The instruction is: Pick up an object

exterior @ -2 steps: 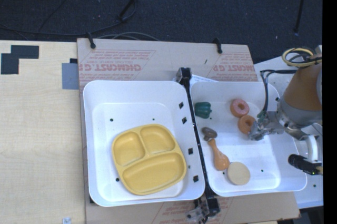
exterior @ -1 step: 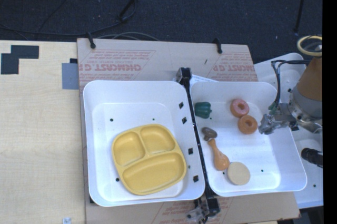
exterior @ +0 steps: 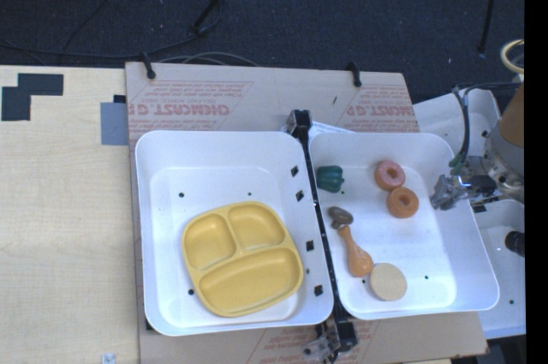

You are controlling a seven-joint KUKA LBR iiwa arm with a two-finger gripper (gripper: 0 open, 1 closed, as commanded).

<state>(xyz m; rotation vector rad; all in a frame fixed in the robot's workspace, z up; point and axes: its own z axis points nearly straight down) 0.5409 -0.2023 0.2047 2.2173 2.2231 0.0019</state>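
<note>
With the jaws [exterior: 447, 191] at the right bin's [exterior: 479, 268] rim, state impossible to tell, they should descend squarely over the nearby orange donut [exterior: 402, 202].

In the right bin [exterior: 467, 264], right of frame centre, lie a dark green pepper-like piece [exterior: 330, 177], a pink ring doughnut [exterior: 390, 175], an orange ring doughnut [exterior: 402, 202] just below it, an orange spoon-like piece with a grey end [exterior: 351, 242], and a pale tan disc [exterior: 388, 281]. The left bin [exterior: 158, 182] holds a yellow divided plate [exterior: 243, 258], lying flat.
</note>
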